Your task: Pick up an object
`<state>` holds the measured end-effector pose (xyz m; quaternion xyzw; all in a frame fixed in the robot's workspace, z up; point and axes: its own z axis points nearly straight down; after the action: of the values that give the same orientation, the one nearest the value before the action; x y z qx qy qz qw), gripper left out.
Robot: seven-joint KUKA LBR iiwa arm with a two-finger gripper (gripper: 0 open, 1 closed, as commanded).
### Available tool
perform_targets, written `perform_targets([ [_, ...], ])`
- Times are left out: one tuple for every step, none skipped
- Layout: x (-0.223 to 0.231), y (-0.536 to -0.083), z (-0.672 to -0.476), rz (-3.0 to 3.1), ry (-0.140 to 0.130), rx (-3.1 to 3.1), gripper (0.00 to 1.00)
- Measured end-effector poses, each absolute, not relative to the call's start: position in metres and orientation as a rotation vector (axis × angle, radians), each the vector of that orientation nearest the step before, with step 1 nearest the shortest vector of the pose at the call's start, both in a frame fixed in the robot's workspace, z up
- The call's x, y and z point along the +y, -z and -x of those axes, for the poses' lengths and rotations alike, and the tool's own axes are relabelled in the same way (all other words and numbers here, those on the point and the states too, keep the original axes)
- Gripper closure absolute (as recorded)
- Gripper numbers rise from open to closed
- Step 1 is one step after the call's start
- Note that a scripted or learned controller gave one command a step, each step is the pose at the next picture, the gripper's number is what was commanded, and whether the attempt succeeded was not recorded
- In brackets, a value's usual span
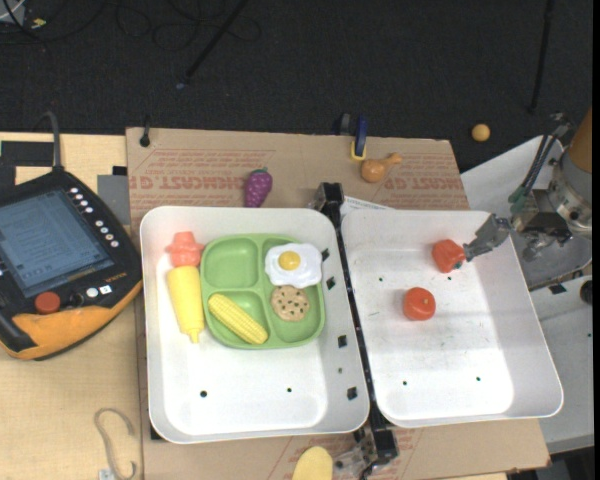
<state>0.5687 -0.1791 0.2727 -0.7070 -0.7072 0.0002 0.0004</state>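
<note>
Arm cut off at right; fingers [472, 251] touch red piece [446, 256].

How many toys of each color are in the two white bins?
Red: 2, one by the gripper, one lower
Yellow: 2, bottle, corn
Green: 1, tray
White: 1, egg
Brown: 1, cookie
Total: 7
</note>
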Motion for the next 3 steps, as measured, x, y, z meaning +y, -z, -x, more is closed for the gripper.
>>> perform_targets([
  [-0.173, -0.221, -0.559, 2.214, -0.005, -2.22, 0.0],
  [-0.165, -0.17, -0.551, 2.214, -0.005, -2.219, 0.0],
  [-0.16, -0.125, -0.544, 2.214, -0.005, -2.218, 0.0],
])
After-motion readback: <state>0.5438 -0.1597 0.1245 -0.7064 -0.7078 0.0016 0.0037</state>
